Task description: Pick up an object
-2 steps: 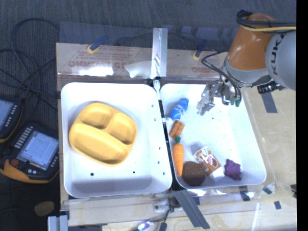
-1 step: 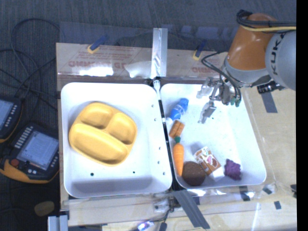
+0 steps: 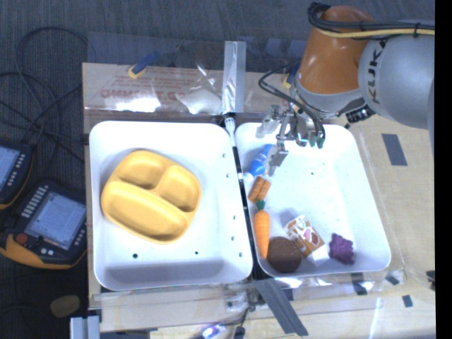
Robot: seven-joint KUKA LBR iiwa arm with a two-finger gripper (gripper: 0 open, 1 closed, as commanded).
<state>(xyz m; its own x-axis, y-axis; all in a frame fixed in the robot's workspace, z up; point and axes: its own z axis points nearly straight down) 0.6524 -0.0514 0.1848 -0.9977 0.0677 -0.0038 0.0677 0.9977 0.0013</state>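
Tool [image 3: 281, 144] over rt bin [image 3: 367, 189] top-left, grip state can't tell, blue bottle [image 3: 260, 162] just below it, 2 carrots [image 3: 260, 232], 1 printed carton [image 3: 304, 234] w/ unreadable label, 1 yellow tray [image 3: 150, 194] in lt bin [image 3: 106, 260], arm marked "KU" [image 3: 372, 69].

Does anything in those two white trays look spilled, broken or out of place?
Nothing stands out. The yellow divided plate lies flat in the left bin; the carrot, purple toy and small carton lie loose, unbroken, in the right bin.

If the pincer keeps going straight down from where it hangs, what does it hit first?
Probably the blue bottle by the right bin's left wall, just under the pincer. Depth is hard to judge from this slanted view.
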